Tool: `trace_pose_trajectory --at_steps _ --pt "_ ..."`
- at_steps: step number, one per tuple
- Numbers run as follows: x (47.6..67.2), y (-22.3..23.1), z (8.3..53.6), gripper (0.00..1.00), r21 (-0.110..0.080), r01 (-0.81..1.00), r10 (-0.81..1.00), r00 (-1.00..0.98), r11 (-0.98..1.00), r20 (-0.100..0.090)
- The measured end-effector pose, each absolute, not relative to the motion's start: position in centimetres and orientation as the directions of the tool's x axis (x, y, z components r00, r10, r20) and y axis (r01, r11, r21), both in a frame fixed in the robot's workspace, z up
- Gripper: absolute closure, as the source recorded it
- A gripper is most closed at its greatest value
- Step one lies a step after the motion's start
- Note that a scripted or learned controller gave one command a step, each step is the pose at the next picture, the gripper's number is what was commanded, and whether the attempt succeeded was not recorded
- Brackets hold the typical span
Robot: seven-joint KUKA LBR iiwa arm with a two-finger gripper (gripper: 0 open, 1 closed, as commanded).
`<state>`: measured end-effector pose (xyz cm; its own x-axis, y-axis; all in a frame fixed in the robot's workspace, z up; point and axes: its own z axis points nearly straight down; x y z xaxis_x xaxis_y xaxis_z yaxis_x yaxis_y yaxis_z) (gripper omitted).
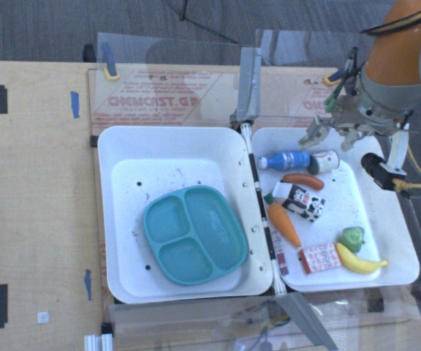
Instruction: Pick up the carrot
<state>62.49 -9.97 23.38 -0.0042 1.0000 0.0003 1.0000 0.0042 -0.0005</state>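
Your claw [332,133] is up at the far end of the right bin [386,218], hanging right over the cap end of the blue bottle [297,160], and its fingers look spread apart with nothing between them. The bottle lies on its side just under it, and right below that sits a little sausage [302,181]. Next comes a small black-and-white carton [300,200], tilted. The carrot [284,224] you're after is just beside that carton, lying on a slant close to the bin's left wall, well apart from the claw. Toward the near corner you've got a red packet [319,257], a green pepper [352,238] and a banana [359,260], the last two touching. Over in the left bin [123,152] there's a teal divided tray [194,234], sitting flat.
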Motion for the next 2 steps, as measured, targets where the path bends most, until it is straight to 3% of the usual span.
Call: trace_pose_trajectory --at_steps 1,2 --pt "64.6 -3.1 18.5 0.00 -0.002 1.000 1.000 -0.028 0.028 0.001" --pt "53.6 4.7 18.4 0.00 -0.002 0.997 0.997 -0.079 0.079 0.001"
